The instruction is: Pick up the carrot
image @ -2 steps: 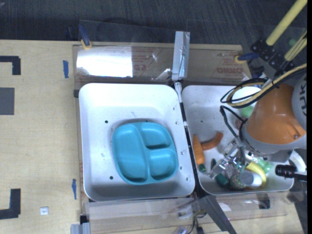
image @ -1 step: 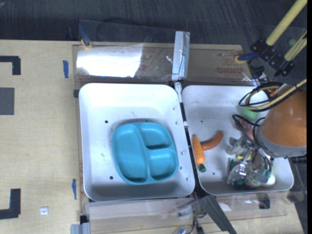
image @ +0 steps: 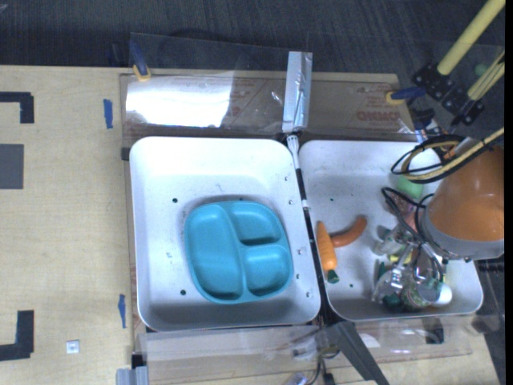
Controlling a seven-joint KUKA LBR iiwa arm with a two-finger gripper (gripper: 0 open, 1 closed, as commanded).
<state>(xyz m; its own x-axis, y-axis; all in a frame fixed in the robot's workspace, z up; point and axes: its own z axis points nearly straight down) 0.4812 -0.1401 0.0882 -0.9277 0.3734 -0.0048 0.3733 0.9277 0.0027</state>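
An orange carrot point(image: 325, 250) with a small green top lies in the right bin point(image: 337, 171), close against its left wall, pointing toward the near side. A short orange-brown sausage-shaped piece point(image: 349, 232) lies just to its right. My gripper point(image: 407, 279) hangs low over the near right part of the same bin, under the arm's orange band, roughly a hand's width to the right of the carrot. Wires and metal parts clutter around it.
The left bin point(image: 160, 167) holds a blue divided plate point(image: 238, 249). A green object point(image: 410, 188) sits in the right bin under the arm's cables. A clear plastic panel point(image: 208, 95) and a metal post point(image: 297, 91) stand behind the bins.
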